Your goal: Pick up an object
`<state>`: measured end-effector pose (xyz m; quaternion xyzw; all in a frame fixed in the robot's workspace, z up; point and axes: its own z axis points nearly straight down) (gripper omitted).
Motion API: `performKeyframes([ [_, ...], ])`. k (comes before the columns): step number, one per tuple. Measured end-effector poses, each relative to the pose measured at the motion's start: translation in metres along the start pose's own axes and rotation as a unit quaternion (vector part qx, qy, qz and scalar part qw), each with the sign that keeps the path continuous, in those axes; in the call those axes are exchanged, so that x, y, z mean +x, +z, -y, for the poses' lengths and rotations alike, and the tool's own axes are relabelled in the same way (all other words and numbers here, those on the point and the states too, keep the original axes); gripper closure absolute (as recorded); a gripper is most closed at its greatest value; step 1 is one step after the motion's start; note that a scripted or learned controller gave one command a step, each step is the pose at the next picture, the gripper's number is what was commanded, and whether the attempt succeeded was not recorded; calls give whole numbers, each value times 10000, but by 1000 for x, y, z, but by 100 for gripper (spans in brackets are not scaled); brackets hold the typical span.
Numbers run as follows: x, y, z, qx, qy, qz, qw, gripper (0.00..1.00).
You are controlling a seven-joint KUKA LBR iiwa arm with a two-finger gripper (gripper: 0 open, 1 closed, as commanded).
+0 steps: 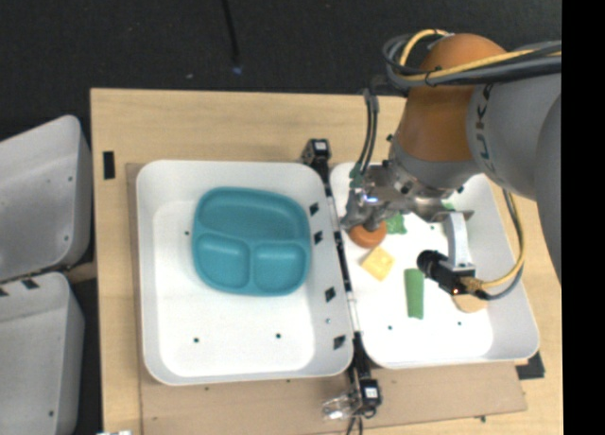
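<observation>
Camera view: the gripper (371,208) hangs over a small round orange object (367,234) near the right white bin's (510,329) left edge; its state I cannot tell. Crowding by the yellow wedge (378,264) could spoil the grasp.

Wooden bench (208,126), two white bins (170,348)

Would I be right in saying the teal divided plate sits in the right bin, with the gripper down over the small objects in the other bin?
Not quite: the camera view shows the teal divided plate in the left bin. The gripper is down over the small objects in the right bin.
</observation>
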<state>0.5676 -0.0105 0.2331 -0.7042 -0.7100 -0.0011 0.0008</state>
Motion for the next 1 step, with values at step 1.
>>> performKeyframes([
  [1, 56, 8, 16, 13, 4, 6, 10000, 100],
])
